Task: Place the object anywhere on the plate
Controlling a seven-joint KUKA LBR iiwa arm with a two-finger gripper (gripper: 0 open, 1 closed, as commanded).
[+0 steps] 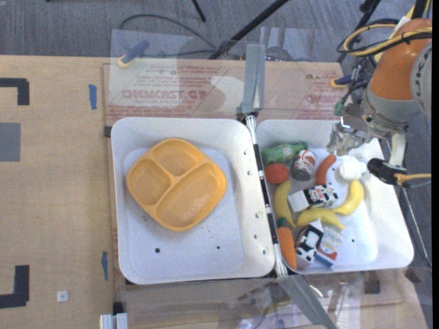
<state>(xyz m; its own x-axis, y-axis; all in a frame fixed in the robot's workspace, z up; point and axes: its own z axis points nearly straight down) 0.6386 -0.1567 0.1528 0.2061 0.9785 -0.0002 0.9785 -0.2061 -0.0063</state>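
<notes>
I see my gripper point(345, 141) low over the far right part of the right bin point(391, 242), fingers too blurred to tell how far apart they are or whether they hold anything. Just beside it, toward the bin's middle, lie a red-orange sausage point(325, 169) and a white lump point(349, 168). Further along: can point(304, 163), tomato point(277, 173), bananas point(343, 208), carrot point(287, 247). The orange plate point(175, 182) sits in the left bin point(130, 252), well apart from the gripper.

You see an orange plate point(176, 183) in a white bin point(130, 252), yellow bananas point(343, 204), a red tomato point(277, 173), an orange carrot point(287, 247) and a green packet point(285, 151).
</notes>
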